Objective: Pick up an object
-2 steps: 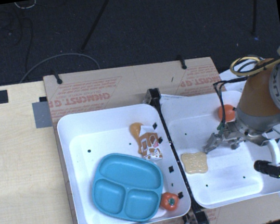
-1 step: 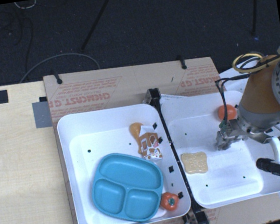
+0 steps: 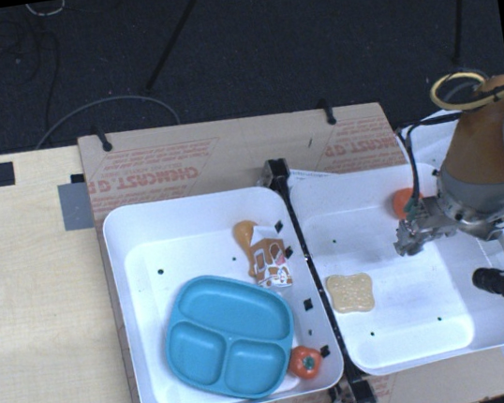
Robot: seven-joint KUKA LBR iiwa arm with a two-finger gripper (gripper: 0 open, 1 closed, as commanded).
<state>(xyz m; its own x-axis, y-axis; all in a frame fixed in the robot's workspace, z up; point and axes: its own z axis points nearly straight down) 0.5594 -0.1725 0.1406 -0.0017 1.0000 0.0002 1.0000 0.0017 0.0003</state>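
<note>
My gripper (image 3: pixel 411 241) hangs low over the right bin (image 3: pixel 416 336), near its right side. An orange-red round object (image 3: pixel 403 201) lies just behind the gripper, partly hidden by the wrist. A pale slice of toast (image 3: pixel 350 292) lies flat on the bin floor, to the left of the gripper and apart from it. In the left bin (image 3: pixel 134 262) there is a blue divided plate (image 3: pixel 228 336), with a small red tomato (image 3: pixel 305 362) at its lower right corner. A brown piece (image 3: pixel 245 236) and a patterned packet (image 3: pixel 271 265) lie by the divider.
A black divider rail (image 3: pixel 305 263) runs between the two bins. Cardboard (image 3: pixel 226 157) lies under and behind the bins. The wooden bench top (image 3: pixel 33 316) spreads to the left. The arm's orange band (image 3: pixel 479 136) rises at the right edge.
</note>
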